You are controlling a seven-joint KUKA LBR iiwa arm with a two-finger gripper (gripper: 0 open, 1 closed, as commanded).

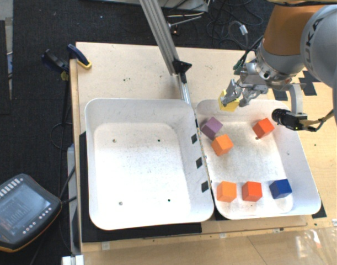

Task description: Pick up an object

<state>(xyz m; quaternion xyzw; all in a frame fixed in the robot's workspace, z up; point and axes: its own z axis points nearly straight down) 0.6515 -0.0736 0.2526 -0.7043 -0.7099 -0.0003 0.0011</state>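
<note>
Yellow block (229, 102) is sitting at the tip of the end effector (235, 96), above the far left corner of the right bin (300, 164); fingers appear closed on its upper part, so it is looking like a real grasp, raised off the bin floor.

Scanning left to right: left bin (102, 148) is lying bare, a shallow white tray of smooth moulded plastic with rounded corners and a dark-speckled floor. Right bin is the same make. Purple block (212, 127) and an orange cube (223, 144) are sitting near its left wall, touching or nearly so. Along the near edge, another orange cube (226, 191), a red-orange cube (252, 191) and a blue cube (280, 189) are lining up. One more red-orange cube (263, 127) is resting under the wrist. All blocks are looking matte, hard and sharp-edged.

Risk, as judged: grip is seeming shallow and off-centre, so the yellow block is liable to pivot or slip out during the lift. A drop here is risking a bounce off the bin rim onto the bench (129, 70).
</note>
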